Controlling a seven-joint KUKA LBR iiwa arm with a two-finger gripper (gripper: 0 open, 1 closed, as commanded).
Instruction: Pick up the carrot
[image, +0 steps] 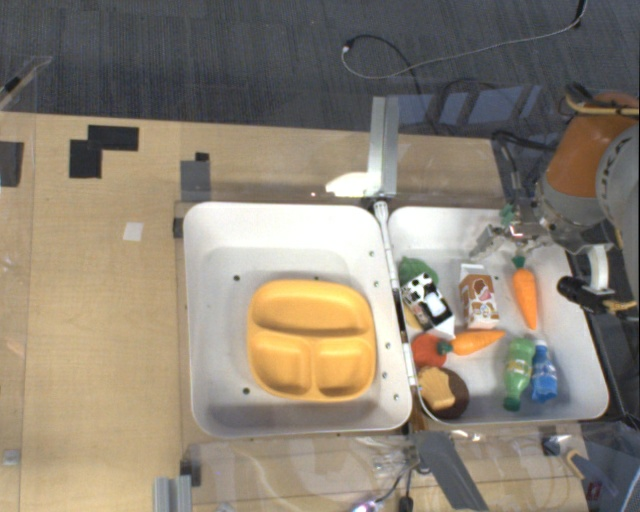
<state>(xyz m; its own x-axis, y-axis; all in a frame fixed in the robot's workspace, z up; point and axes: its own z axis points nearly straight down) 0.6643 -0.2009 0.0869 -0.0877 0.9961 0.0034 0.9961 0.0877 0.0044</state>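
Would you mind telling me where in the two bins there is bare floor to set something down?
The left bin has bare floor around the yellow tray, widest on its left. The right bin is crowded; bare floor remains along its top edge, left of the end effector.

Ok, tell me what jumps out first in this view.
The yellow divided tray dominates the left bin. The right bin holds a jumble of toy food, with an upright carrot near its far right side, just below the gripper. A second carrot lies crosswise mid-bin.
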